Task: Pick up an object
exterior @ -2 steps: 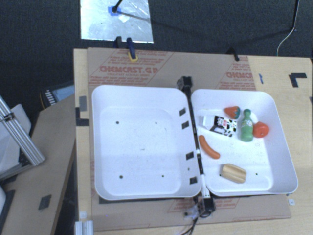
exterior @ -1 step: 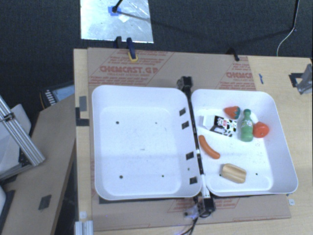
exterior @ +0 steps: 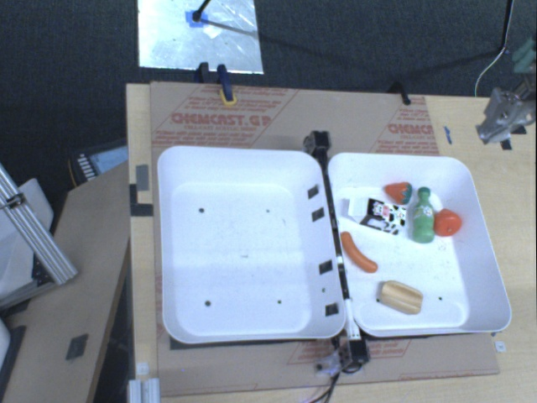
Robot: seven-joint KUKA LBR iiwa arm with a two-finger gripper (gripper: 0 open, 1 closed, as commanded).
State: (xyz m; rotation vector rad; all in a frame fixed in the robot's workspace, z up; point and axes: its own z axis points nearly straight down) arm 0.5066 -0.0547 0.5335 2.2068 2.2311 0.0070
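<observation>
The right bin (exterior: 478,267) holds several small objects. A green bottle (exterior: 423,217) lies between a red tomato (exterior: 449,222) and a black-and-white patterned carton (exterior: 383,214). A red-orange piece with a green tip (exterior: 398,191) lies just behind them. An orange sausage (exterior: 359,253) rests near the bin's left wall, and a tan bread loaf (exterior: 399,297) lies near the front. My gripper (exterior: 506,117) hangs at the far right edge of the view, above the bench and behind the right bin, well apart from all the objects.
The left bin (exterior: 243,242) adjoins the right one, with black clips (exterior: 323,217) along the shared wall. Both stand on a cardboard sheet (exterior: 277,116). A shiny metal plate (exterior: 200,22) lies beyond the bench. A cable (exterior: 495,61) hangs near the gripper.
</observation>
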